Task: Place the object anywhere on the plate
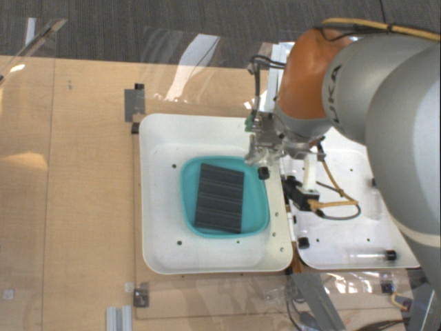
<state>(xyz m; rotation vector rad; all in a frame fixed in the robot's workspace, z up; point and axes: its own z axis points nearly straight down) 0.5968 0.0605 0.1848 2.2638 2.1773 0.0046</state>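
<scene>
Object position: The dark ribbed slab [220,197] lay flat on the teal plate [189,192]. It sat inside the rim, with its long side running roughly 12 to 6 o'clock at a slight tilt.
Plate position: The plate sat near the centre of the left bin [157,205].
Task status: Judged from this layout, the placement appeared complete.
Gripper position: The gripper [262,163] hung over the plate's 2 o'clock edge, apart from the slab.
Gripper state: Its opening could not be told, because the wrist masked it from above.
Risk, sweep: A low move toward 8 o'clock would probably strike the slab's near edge and push it across or off the plate.
Risk, descent: A drop at this spot would likely land on the plate rim. This could tip or shift the plate and set the slab sliding.
Risk, exit: The wall shared with the right bin [358,167] lay just at 3 o'clock of the gripper, so a low sideways retreat could catch on it.
Other contents: A clear tube with a dark cap [372,256] lay at 5 o'clock in the right bin.
Markings: No brand, label or writing was readable on the slab, the plate or either bin.
</scene>
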